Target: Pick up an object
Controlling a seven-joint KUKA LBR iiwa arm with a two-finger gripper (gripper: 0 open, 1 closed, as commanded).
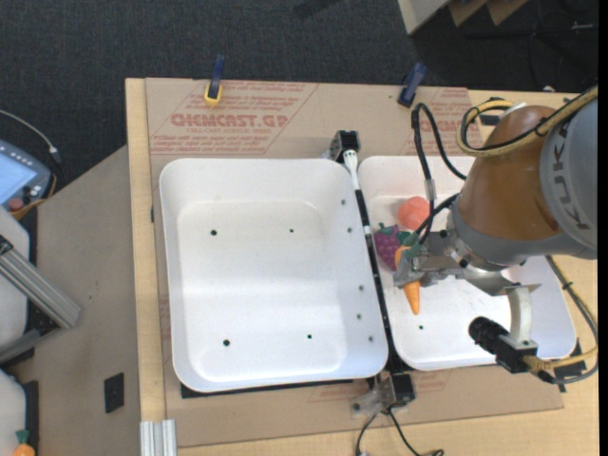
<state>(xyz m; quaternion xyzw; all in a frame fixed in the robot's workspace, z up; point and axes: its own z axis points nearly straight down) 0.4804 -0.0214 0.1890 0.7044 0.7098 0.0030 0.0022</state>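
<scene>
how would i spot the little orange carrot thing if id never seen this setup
Find the right-hand white bin, the one the grey and orange arm reaches over. Just below the gripper, near the bin's left wall, lies a small orange carrot-shaped toy. It is narrow and pointed, unlike the round pinkish-orange ball and the purple toy farther up the bin.

The bench [285, 112] is a flat brown board with red letters printed near its far edge. Two shallow white bins sit on it, side by side and touching. The left bin [190, 283] is the bigger one. The right bin [446, 345] sits under the arm. A yellow clamp [215, 82] and a blue clamp [412, 84] grip the far edge of the bench.
</scene>
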